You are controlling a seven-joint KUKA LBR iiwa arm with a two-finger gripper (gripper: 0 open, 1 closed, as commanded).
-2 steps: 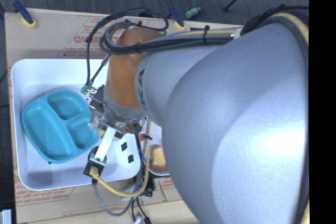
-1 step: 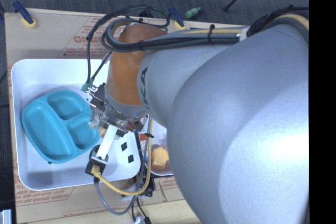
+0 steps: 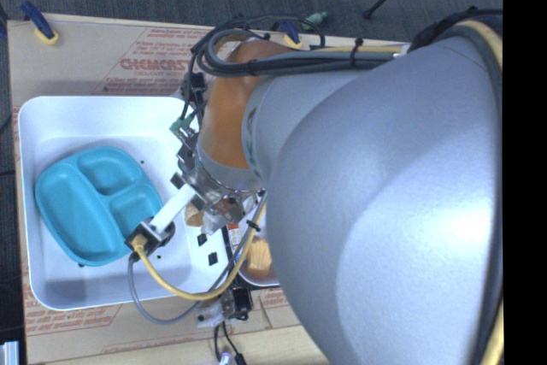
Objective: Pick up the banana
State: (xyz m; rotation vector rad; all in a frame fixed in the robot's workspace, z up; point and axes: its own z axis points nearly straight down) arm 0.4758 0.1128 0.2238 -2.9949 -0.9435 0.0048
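The grey arm (image 3: 385, 209) is reaching in over the counter (image 3: 102, 47), its orange band (image 3: 224, 120) hanging above the seam between the two bins; the gripper (image 3: 209, 222) is hovering at the right edge of the left bin (image 3: 51, 120), and whether it is spread or closed cannot be told; a blue divided tray (image 3: 90, 205) is lying in that bin; a yellow cable (image 3: 175, 285) is looping below the wrist; where the banana is lying cannot be told, the arm covering the right bin.
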